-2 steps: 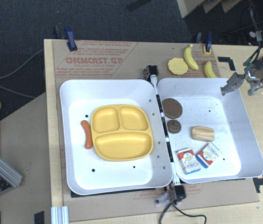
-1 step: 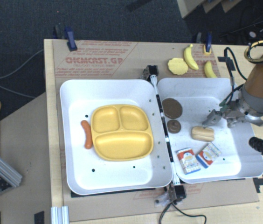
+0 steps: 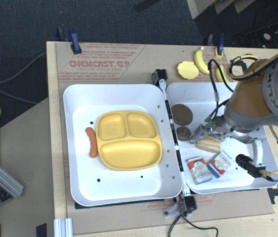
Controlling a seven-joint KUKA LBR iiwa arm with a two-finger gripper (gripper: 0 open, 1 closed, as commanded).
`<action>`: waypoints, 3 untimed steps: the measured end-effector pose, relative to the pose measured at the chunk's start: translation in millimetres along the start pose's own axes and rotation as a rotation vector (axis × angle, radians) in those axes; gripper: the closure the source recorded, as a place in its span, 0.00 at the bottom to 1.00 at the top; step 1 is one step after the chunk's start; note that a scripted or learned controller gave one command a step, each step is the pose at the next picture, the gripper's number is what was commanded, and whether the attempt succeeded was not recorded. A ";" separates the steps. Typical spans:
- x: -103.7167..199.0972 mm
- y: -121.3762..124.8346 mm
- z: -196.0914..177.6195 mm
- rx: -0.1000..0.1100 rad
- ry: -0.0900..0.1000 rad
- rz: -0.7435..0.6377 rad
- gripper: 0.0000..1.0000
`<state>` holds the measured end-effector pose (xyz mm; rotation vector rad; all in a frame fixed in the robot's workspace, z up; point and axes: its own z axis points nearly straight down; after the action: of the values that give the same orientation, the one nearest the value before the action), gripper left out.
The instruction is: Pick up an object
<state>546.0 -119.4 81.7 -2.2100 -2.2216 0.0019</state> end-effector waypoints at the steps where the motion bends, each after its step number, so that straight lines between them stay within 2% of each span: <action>1: -4.2 1.6 -13.2 -0.008 -0.005 0.006 1.00; 2: -4.2 1.3 -12.6 -0.007 -0.004 0.006 0.00; 3: 18.3 -48.7 -1.8 0.000 -0.002 0.007 0.00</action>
<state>497.2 -101.3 83.9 -2.2182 -2.2154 0.0035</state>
